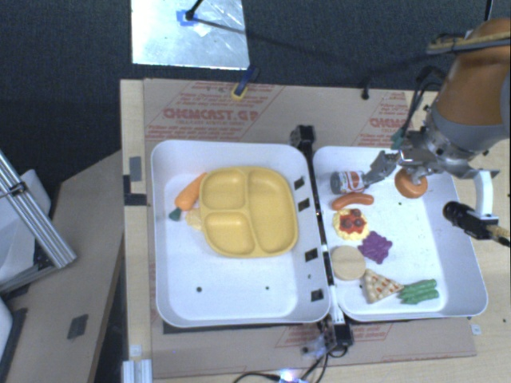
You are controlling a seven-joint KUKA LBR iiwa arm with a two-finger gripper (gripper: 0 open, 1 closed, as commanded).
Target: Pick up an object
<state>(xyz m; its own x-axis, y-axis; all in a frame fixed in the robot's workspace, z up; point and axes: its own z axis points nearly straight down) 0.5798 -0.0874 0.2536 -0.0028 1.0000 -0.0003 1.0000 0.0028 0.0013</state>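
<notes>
Nearest the camera, green beans (pixel 418 292) and a pizza slice (pixel 378 286) are seen in the right bin (pixel 467 290) on the desk (pixel 209 112), while the arm (pixel 473 86) is angled in from the right, its gripper (pixel 389 164) held beside a can (pixel 348 182), whether the jaws are parted being impossible to tell.
</notes>
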